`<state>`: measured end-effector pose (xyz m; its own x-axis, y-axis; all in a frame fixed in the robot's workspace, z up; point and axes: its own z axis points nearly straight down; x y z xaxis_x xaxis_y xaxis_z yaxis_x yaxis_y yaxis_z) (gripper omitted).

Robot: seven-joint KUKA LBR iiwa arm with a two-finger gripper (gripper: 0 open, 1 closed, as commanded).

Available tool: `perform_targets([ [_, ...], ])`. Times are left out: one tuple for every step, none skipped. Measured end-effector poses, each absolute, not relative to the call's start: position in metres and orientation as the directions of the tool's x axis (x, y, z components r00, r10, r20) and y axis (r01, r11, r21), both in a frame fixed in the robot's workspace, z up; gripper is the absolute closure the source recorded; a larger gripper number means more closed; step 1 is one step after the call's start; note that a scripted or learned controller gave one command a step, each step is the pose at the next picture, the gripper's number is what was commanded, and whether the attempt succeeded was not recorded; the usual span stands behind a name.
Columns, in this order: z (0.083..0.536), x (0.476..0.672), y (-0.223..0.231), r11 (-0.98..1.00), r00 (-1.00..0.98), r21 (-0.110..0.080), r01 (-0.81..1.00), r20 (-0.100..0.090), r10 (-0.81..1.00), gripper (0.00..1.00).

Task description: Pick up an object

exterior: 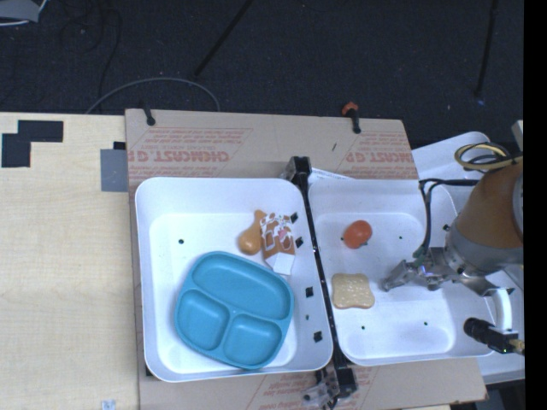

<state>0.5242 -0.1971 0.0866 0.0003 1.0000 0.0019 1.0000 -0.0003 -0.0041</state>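
Gripper (398, 278) sits low in the right bin (436, 336), fingers seem parted, nothing between them. Toast slice (352, 291) lies flat just at its 9 o'clock; red tomato (357, 233) at 11. Toast probably light, stiff, thin: pinch across edges. Tomato looks smooth, may roll; grip at widest part.

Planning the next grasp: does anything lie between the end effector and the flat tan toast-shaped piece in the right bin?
Nothing visible does. The end effector sits just right of the tan toast-shaped piece, with bare bin floor between them.
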Motion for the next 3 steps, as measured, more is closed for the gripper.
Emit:
perform_targets([
  [0.099, 0.525, -0.198, -0.003, 0.003, -0.002, 1.000, 0.001, 1.000, 1.00],
  [0.142, 0.530, -0.198, 0.001, -0.001, 0.001, 1.000, 0.000, 1.000, 1.00],
  [0.197, 0.524, -0.192, 0.002, -0.002, 0.002, 1.000, 0.000, 1.000, 1.00],
])
